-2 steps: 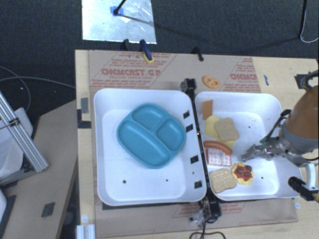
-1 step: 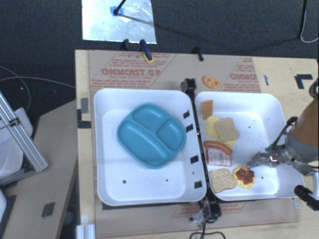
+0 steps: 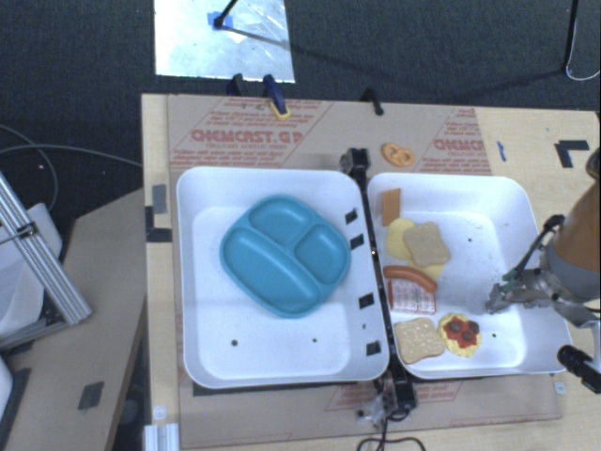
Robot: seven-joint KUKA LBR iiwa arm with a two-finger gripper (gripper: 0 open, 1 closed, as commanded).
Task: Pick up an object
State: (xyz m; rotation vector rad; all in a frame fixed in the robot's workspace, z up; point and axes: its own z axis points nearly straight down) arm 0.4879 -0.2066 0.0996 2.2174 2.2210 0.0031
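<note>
Toy food pieces lie in right white bin [image 3: 512,195], lower right of frame: round pizza slice with red topping [image 3: 460,334] beside tan bread slice [image 3: 419,339], red sausage [image 3: 409,276] above them. I see gripper [image 3: 500,297] low over bin floor, right of pizza, nothing visibly between fingers; open or closed, I cannot tell. Blue divided plate [image 3: 285,255] sits in left white bin [image 3: 202,346].

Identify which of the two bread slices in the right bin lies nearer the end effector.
The bread slice at the bin's front edge, beside the small pizza, is nearer the end effector. The other slice rests on the yellow piece, further back.
</note>
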